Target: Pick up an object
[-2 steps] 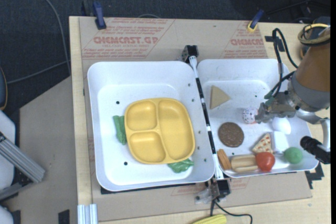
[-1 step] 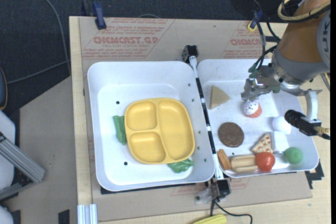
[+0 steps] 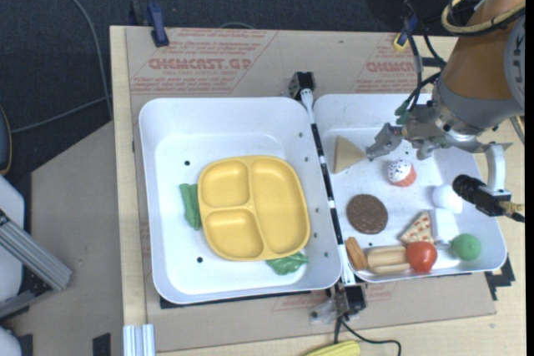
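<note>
Gripper over right bin, nothing picked yet.

Left bin point(image 3: 167, 179): yellow three-compartment plastic plate point(image 3: 252, 206), centre-left of frame. Right bin point(image 3: 367, 114): tan wedge-shaped piece point(image 3: 346, 152), brown round cookie-like disc point(image 3: 367, 213) below it. I see the two-finger gripper point(image 3: 404, 144) spread open, empty; small red-and-white speckled ball point(image 3: 400, 172) sits just below the fingers, slightly right of the disc. Nearest target, straight drop.

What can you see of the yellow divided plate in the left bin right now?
The yellow plate looks like moulded plastic: a rounded rectangle with three compartments, two across its upper half and a third in the lower left. It lies flat, slightly turned, in the middle of the left bin. Nothing shows in its compartments. Green leafy pieces poke out beside its left edge and lower right corner.
</note>
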### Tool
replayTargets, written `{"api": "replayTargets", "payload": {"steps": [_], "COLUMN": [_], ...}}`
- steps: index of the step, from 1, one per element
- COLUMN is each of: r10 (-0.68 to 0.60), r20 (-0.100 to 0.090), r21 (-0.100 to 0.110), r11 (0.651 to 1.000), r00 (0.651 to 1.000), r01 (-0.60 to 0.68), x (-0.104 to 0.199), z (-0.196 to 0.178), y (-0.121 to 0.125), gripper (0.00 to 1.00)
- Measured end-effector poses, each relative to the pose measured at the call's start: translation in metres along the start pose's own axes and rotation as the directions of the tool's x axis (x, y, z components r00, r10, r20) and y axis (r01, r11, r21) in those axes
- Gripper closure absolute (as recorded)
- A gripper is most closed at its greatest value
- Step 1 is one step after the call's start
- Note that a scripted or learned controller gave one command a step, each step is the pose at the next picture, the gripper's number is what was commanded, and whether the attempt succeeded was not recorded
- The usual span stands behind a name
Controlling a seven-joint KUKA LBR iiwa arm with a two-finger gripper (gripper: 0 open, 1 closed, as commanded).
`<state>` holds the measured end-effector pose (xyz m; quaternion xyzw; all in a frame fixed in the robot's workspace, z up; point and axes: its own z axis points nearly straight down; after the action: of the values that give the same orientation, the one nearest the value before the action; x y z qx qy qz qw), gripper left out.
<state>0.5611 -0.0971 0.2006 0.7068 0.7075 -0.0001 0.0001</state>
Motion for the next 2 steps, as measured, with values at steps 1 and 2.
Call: {"api": "replayTargets", "payload": {"steps": [1, 2], "r10": [0.001, 0.002], "r20": [0.0, -0.001], "r21": [0.0, 0.002], "r11": [1.0, 1.0], "r00": [1.0, 1.0], "r01": [-0.001, -0.002], "x": [-0.005, -0.002], "z": [0.116, 0.112], "y": [-0.017, -0.078], "gripper": [0.0, 0.0]}}
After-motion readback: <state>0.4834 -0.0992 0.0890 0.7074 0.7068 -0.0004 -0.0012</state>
